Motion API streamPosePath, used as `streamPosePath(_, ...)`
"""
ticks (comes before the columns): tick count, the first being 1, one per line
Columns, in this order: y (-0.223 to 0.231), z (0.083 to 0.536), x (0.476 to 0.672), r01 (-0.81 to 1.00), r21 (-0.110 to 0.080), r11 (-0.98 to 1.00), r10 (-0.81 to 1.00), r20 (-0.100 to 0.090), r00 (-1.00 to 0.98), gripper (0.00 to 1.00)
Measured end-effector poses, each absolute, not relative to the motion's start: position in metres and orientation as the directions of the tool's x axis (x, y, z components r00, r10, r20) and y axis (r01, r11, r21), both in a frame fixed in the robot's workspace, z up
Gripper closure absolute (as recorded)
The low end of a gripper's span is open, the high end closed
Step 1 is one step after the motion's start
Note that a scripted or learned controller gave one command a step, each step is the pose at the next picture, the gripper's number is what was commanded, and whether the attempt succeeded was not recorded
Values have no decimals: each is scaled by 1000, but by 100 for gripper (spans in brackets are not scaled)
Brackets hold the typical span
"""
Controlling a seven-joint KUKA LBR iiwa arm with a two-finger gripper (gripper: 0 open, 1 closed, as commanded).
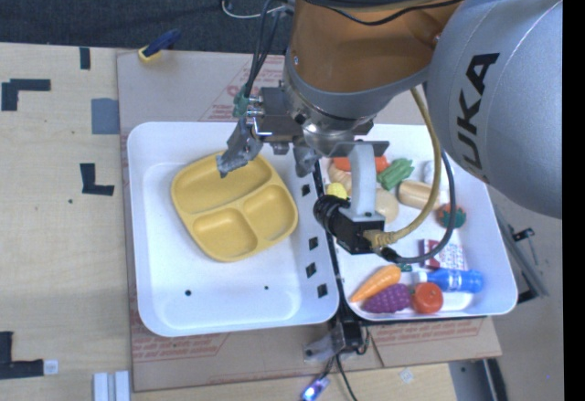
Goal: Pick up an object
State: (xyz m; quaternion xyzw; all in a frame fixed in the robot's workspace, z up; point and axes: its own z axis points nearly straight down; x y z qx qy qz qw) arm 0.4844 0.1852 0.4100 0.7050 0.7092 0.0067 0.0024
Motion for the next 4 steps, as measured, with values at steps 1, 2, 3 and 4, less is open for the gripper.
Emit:
streamPosePath(1,219,543,484,1000,14,6,1000,8,-6,0)
streamPosePath(2,218,545,483,1000,-1,5,1000,-1,-5,100)
streamPosePath(3,138,315,484,1000,-18,-6,1000,-8,6,100)
streamPosePath(4,106,328,483,1000,-3,-2,1000,-1,2,100)
